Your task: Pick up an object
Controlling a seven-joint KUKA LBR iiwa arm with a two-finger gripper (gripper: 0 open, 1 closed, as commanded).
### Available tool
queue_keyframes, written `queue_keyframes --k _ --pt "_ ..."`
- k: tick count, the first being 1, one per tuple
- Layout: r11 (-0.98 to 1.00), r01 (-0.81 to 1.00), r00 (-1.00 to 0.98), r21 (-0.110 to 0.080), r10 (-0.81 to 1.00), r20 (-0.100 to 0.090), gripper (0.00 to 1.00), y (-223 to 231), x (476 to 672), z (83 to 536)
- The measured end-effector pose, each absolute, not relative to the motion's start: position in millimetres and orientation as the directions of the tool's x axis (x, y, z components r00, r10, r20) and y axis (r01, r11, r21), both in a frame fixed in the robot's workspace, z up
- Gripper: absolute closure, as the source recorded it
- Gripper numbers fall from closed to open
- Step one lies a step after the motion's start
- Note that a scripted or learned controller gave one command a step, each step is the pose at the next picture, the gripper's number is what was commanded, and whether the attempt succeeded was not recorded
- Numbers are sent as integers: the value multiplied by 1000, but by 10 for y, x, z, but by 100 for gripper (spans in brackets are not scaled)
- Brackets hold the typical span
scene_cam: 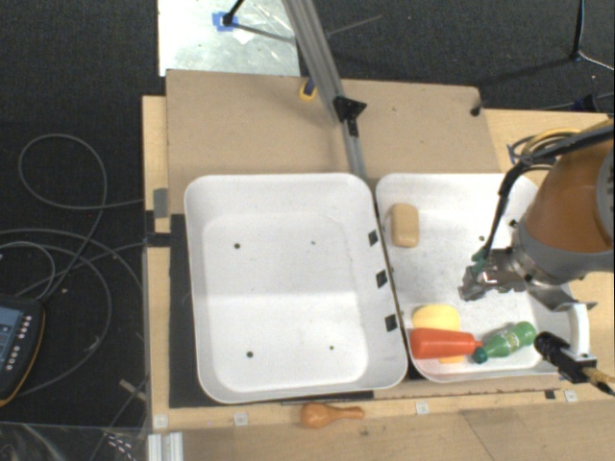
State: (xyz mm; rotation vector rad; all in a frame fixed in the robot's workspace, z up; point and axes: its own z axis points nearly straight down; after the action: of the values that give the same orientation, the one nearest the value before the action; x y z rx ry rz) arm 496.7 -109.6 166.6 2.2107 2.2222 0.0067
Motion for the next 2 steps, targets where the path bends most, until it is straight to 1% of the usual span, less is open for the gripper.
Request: queue_keyframes --k 1,2 --pt "5 1000 -5 8 1000 -2 100 -1101 4991 2205" --pt "10 1000 -10 3 1000 1 100 -576 5155 2132"
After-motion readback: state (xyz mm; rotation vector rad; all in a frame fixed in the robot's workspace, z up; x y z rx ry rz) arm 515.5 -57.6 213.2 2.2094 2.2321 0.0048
